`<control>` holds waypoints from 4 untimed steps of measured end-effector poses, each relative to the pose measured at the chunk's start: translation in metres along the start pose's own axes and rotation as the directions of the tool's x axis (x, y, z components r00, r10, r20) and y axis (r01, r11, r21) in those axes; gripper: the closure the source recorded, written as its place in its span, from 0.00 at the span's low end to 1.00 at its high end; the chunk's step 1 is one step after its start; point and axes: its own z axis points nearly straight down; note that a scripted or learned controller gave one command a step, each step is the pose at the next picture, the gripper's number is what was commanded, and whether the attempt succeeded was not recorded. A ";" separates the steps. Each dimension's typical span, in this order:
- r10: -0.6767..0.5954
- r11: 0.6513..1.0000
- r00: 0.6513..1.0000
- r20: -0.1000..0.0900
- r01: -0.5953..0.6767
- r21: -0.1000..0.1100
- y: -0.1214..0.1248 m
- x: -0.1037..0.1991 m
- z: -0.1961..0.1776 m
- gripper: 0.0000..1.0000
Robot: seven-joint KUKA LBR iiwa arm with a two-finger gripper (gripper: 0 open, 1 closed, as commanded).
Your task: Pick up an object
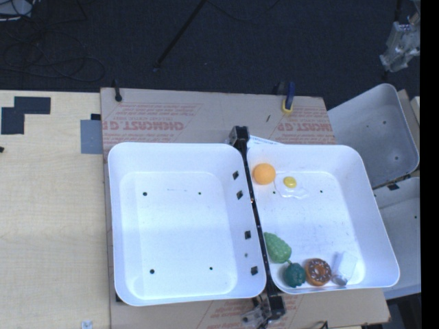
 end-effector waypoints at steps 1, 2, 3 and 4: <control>0.003 1.000 1.000 0.002 -0.003 -0.002 0.000 -0.084 0.000 1.00; 0.000 1.000 1.000 -0.003 0.000 0.000 -0.084 -0.065 -0.001 1.00; 0.000 1.000 1.000 -0.003 0.000 -0.001 -0.152 -0.054 0.000 1.00; -0.002 1.000 1.000 -0.001 0.002 -0.002 -0.168 -0.088 0.000 1.00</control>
